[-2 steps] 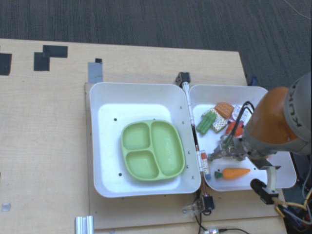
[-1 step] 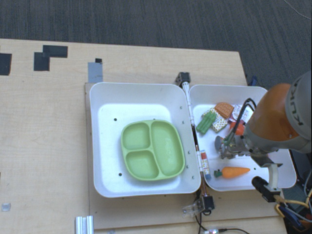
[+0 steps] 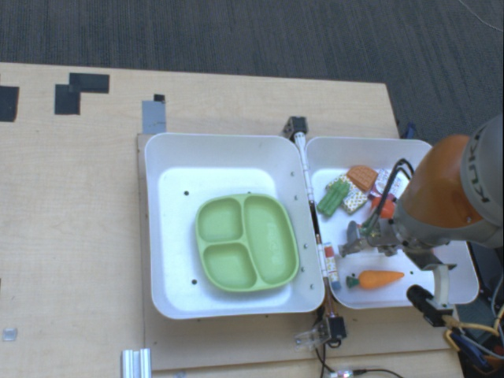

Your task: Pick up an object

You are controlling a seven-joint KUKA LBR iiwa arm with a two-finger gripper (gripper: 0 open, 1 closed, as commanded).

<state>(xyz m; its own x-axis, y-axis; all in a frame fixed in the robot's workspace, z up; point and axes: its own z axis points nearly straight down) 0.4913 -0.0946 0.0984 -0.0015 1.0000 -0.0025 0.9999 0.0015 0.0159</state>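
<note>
The right bin [image 3: 465, 286] holds several toy foods. An orange carrot [image 3: 378, 279] lies near its front edge. A green ridged piece [image 3: 334, 196] sits at the back left, beside a pale speckled block [image 3: 354, 201] and a brown-orange piece [image 3: 362, 176]. A small red item [image 3: 385, 208] lies close against the arm. My gripper [image 3: 356, 239] hangs over the middle of the right bin, just behind the carrot and in front of the green piece. Nothing is visibly in its grasp. The arm's orange band [image 3: 441, 186] hides the right part of the bin.
The left bin [image 3: 169, 211] holds a light green divided plate [image 3: 248, 242]. A clamp [image 3: 296, 126] stands at the back, where the bins meet. Cables and a connector [image 3: 327, 331] lie at the front edge of the bench. Black markers [image 3: 79, 91] sit on the bench at far left.
</note>
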